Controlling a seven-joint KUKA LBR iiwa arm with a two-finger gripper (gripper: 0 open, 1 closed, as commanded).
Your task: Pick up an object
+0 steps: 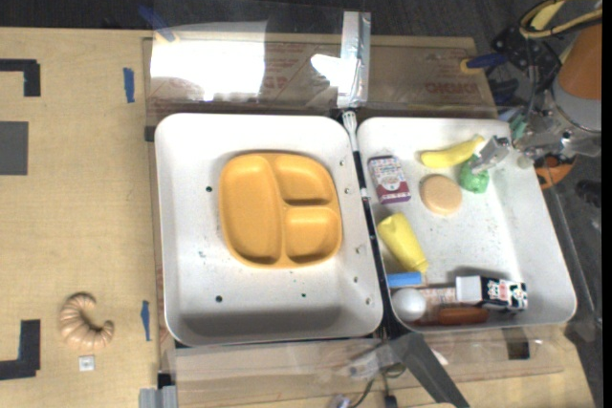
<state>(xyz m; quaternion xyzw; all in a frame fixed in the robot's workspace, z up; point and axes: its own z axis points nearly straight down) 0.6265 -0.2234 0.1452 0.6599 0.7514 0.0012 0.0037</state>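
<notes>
The right bin [550, 234] holds several small objects. A yellow banana [449, 154] lies at its back, with a green object [473, 177] just right of it and a round tan disc [442, 195] in front. My gripper [494, 152] reaches in from the right and hovers at the green object's upper right edge, close to the banana's tip. A small red and white can [388, 179] stands near the divider. Further forward lie a yellow bottle [402, 242], a white ball [409, 303] and a black and white box [504, 292].
The left bin [182, 205] bears an orange divided plate [280, 208]. A tan curled toy [85, 320] lies on the bench outside the bins at front left. A clear plastic sheet [253, 62] stands behind the bins. Cables and the arm [581, 81] crowd the right side.
</notes>
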